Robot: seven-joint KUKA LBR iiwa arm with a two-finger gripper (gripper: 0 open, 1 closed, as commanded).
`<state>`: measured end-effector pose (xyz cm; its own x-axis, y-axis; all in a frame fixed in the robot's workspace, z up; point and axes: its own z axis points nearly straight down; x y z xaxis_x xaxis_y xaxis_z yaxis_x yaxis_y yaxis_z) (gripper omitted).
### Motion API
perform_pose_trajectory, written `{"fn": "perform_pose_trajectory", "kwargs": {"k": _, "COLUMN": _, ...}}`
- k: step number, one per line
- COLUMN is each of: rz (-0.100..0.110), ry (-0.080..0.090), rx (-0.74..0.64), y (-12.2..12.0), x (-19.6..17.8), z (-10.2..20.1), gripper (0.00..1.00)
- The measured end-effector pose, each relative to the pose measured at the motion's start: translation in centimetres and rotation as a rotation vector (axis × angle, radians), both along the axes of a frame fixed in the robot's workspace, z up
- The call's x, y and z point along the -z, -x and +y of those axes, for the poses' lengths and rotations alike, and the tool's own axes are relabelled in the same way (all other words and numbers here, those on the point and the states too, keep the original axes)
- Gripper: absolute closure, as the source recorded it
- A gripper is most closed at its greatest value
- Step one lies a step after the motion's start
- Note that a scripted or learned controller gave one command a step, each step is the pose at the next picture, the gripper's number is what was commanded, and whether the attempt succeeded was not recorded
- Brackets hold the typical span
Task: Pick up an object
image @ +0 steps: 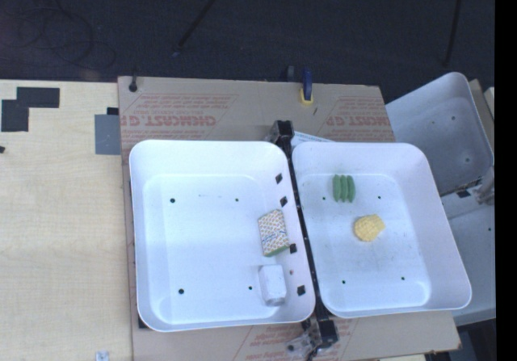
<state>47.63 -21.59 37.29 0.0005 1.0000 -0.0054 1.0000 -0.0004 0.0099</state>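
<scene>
Left bin [153, 190] holds a patterned block [273, 232] and white block [272, 283]; right bin [420, 190] a green piece [343, 188] and yellow piece [368, 228].

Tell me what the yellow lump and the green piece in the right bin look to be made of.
Yellow lump: probably soft foam or sponge, with a matte, bumpy surface. Green piece: likely moulded plastic or rubber, ribbed into rounded ridges with a slight sheen. Neither is certain at this resolution.

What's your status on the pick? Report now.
Four candidates, none held: patterned packet and white block in left bin; green piece and yellow piece in right bin. All lying apart, nothing stacked.
</scene>
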Motion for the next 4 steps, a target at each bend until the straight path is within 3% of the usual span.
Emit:
{"fn": "perform_pose_trajectory", "kwargs": {"k": 1, "rz": 0.021, "ry": -0.010, "rx": -0.003, "y": 0.2, "x": 10.1, "z": 3.5, "gripper": 1.00}}
{"fn": "perform_pose_trajectory", "kwargs": {"k": 2, "rz": 0.004, "ry": -0.001, "rx": -0.002, "y": -0.6, "x": 1.6, "z": 1.0, "gripper": 1.00}}
{"fn": "perform_pose_trajectory", "kwargs": {"k": 3, "rz": 0.023, "ry": -0.011, "rx": -0.004, "y": 0.2, "x": 12.2, "z": 5.7, "gripper": 1.00}}
{"fn": "perform_pose_trajectory", "kwargs": {"k": 4, "rz": 0.002, "ry": -0.002, "rx": -0.001, "y": 0.0, "x": 2.5, "z": 4.3, "gripper": 1.00}}
